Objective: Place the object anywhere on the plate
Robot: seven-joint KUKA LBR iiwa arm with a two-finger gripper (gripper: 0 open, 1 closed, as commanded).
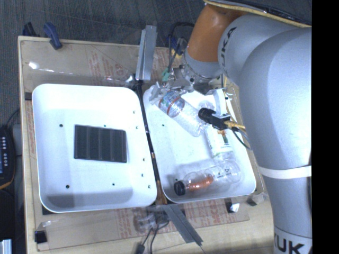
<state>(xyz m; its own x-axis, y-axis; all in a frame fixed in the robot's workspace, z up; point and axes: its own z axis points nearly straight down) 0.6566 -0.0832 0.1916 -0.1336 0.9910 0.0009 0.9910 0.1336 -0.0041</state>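
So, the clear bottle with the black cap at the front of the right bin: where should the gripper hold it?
Grip the bottle across its middle, coming straight down from above. It lies on its side, its long axis running along the bin's front wall, so the fingers should probably close across that axis, clear of the wall.

Colours: white bins, grey-and-orange arm, clear bottles.
Both bins (pixel 53 194) white; the left one carries a dark grey ribbed plate (pixel 100 143). Arm (pixel 275 89) pale grey, orange band (pixel 209 33) above the wrist. Bottles clear: one with a red-and-white label (pixel 177 107), one with a black cap and amber contents (pixel 198 183). Counter (pixel 79 54) light tan.
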